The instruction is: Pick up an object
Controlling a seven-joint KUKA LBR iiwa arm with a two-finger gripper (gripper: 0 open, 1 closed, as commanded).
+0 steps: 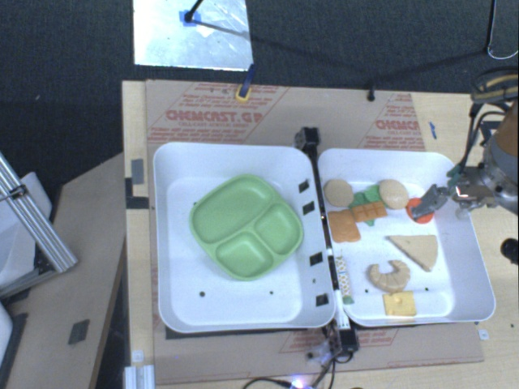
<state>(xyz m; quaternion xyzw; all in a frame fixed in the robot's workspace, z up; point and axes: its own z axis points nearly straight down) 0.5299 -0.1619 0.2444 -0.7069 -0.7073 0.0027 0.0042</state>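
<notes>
The right bin [466, 298] holds toy food. There are two tan round buns [339, 191] [393, 193] with a green piece [369, 194] between them. An orange waffle-like block [370, 211] lies by an orange chunk [345, 228]. Nearer the front are a tan wedge [415, 250], a croissant [389, 275] and a yellow square cracker [399, 303]. A red-orange round item [419, 210] lies near the bin's right side. My gripper [435, 198] reaches in from the right and hangs right at that red item, partly covering it. Contact is unclear.
The left bin [174, 298] carries a green divided plate [246, 225]. A black divider [320, 217] runs between the bins. A shiny foil sheet [193, 23] lies beyond the bench. Metal rails [32, 225] stand at the far left.
</notes>
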